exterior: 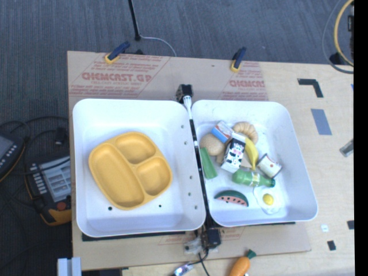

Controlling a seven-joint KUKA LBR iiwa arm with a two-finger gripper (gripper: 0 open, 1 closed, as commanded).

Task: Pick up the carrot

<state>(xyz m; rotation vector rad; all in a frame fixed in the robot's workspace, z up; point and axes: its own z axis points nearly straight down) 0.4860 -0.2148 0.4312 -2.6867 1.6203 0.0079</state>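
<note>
The carrot [240, 265] is a small orange toy with a green top. It lies on the cardboard bench [322, 171] at the bottom edge of the camera view, outside both bins. It sits just in front of the right bin's [299, 171] near rim, next to some cables.
The right bin holds several toy foods: a watermelon slice [232, 198], a fried egg [268, 200], a green bottle [252, 179], a banana [251, 153], a milk carton [232, 154], a croissant [245, 130]. In the left bin [98, 117] lies a yellow divided plate [130, 168]. Clamps [237, 58] stand at the bench's far edge.
</note>
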